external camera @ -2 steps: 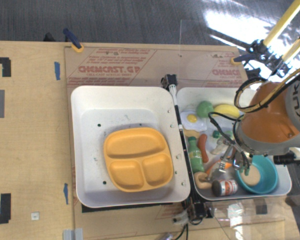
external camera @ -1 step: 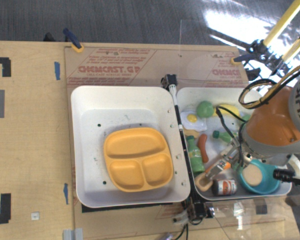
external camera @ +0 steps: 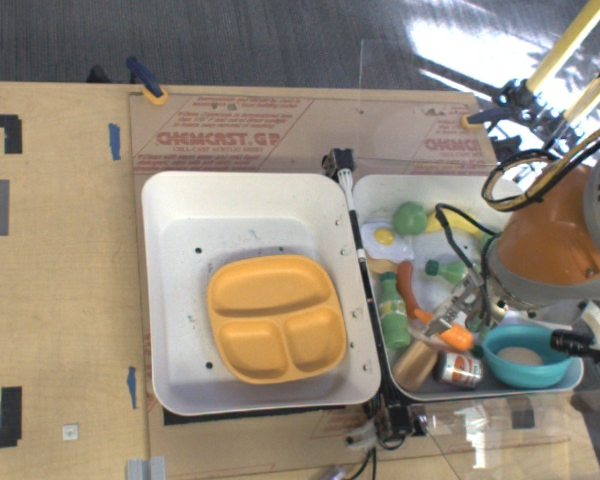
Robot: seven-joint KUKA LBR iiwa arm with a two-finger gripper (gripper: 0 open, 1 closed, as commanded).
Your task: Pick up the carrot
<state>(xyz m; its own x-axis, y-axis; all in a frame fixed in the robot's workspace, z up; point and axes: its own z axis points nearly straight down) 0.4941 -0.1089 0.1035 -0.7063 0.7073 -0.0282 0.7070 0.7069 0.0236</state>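
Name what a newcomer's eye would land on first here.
First, the yellow-orange divided tray, alone in the left bin. Then the arm's orange band over the right bin, which is crowded with small toy foods, with the gripper down beside the carrot and a teal bowl at the front.

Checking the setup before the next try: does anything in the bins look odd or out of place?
The toys are all crowded into the right bin, jumbled and overlapping near the gripper, with the carrot lying among them. The left bin carries a yellow divided tray sitting slightly askew. Nothing looks spilled or broken.
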